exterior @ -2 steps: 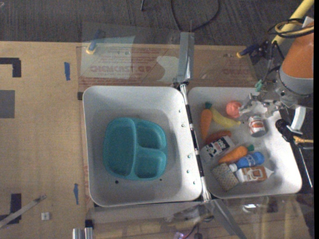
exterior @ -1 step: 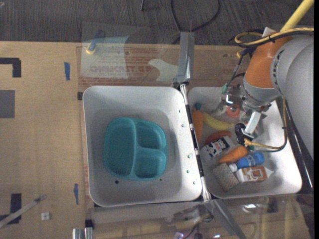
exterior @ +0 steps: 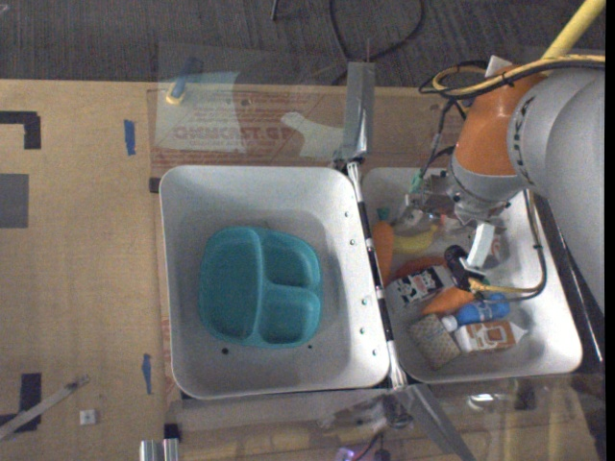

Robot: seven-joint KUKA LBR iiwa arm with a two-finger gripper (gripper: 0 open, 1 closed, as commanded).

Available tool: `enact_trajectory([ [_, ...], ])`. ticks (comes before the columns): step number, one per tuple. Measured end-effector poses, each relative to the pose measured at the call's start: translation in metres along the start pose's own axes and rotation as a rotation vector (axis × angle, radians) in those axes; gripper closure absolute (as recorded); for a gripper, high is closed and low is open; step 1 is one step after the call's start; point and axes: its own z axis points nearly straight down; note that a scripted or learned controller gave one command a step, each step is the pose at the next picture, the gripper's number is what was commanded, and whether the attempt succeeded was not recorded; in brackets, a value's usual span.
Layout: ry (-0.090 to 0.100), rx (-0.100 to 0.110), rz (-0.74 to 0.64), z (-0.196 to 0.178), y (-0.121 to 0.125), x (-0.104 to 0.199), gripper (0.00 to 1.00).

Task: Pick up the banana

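The arm [exterior: 538, 123], grey with its orange band, reaches in from the right and hangs over the far end of the right bin [exterior: 557, 353]. The end effector [exterior: 444, 209] sits low above the clutter there, and I cannot tell from this angle how it is set, since the wrist and cabling cover it. The banana [exterior: 415, 242] lies in the right bin near the left wall, just below and to the left of the end effector, a short yellow shape partly hidden by the wrist hardware. An orange carrot-like item [exterior: 383, 243] lies against the bin's left wall, just beside the banana. Nearer the camera sit a black-and-white carton [exterior: 419, 286], a blue-capped piece [exterior: 483, 309], a small brown-and-white carton [exterior: 490, 334] and a tan mesh-textured object [exterior: 435, 341], all crowded together. The left bin [exterior: 192, 200] holds a teal divided plate [exterior: 259, 284], lying flat near its centre. Both bins rest side by side on the tabletop [exterior: 77, 257], which carries blue tape marks.
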Motion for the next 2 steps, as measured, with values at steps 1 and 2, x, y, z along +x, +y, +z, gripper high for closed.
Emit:
enact_trajectory([
  [1,0.002,-0.001,-0.042,0.0,-0.019,-0.021,0.0],
  [2,0.004,-0.002,-0.412,0.0,-0.04,-0.089,0.0],
])
